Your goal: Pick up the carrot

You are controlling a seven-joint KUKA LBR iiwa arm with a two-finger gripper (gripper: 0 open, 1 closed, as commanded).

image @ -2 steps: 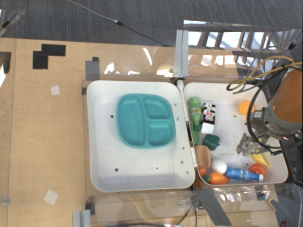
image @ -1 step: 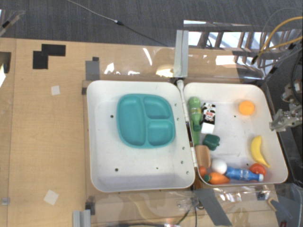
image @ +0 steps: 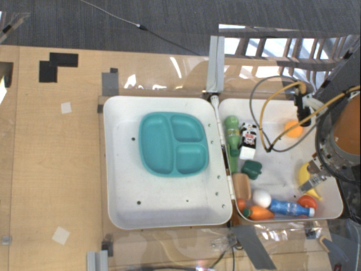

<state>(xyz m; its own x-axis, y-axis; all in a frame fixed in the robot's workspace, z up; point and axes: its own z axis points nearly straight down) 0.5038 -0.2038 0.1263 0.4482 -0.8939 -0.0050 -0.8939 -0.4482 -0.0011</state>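
Camera view:
- Carrot (image: 258, 212): at the right bin's (image: 338, 208) near edge, beside a white egg (image: 261, 197).
- Gripper (image: 313, 180): near that bin's right edge; whether spread or pressed together, cannot tell.

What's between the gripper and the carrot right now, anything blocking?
The carrot lies at the near edge of the right bin, hemmed in: a white ball touches it behind, and a blue bottle lies on its right, toward the arm's side. The gripper's tips aren't clear, so its approach line can't be judged.
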